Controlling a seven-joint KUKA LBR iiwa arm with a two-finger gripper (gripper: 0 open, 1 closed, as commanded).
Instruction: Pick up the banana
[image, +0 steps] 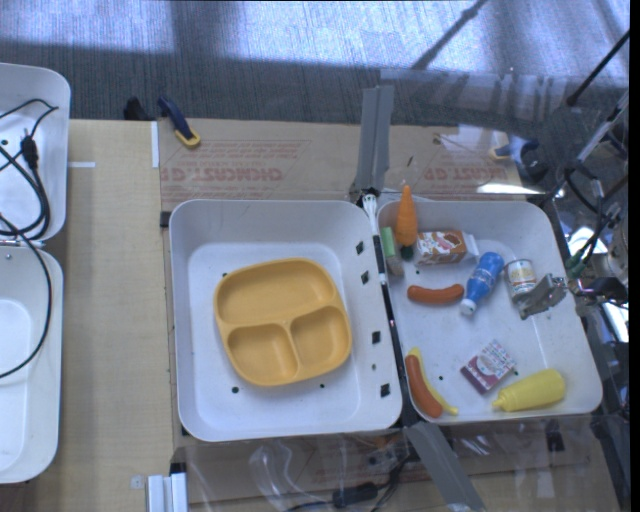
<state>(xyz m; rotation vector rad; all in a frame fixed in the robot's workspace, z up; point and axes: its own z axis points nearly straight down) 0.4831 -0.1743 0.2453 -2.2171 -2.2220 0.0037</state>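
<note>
Nearest the camera, the banana (443, 395) lies against the front-left wall of the right bin (560, 250), touching a red sausage (421, 386) beside it. Left of that bin sits the left bin (190, 330), bearing a yellow divided plate (283, 321). Inside the right bin, well behind the banana, are a yellow squeeze bottle (530, 390), a blue bottle (482, 281), a second sausage (436, 294) and a small can (520, 277). From the bin's right edge the arm's tool (540, 298) reaches low over the floor near the can, fingers slightly parted, gripping nothing, well apart from the banana.
</note>
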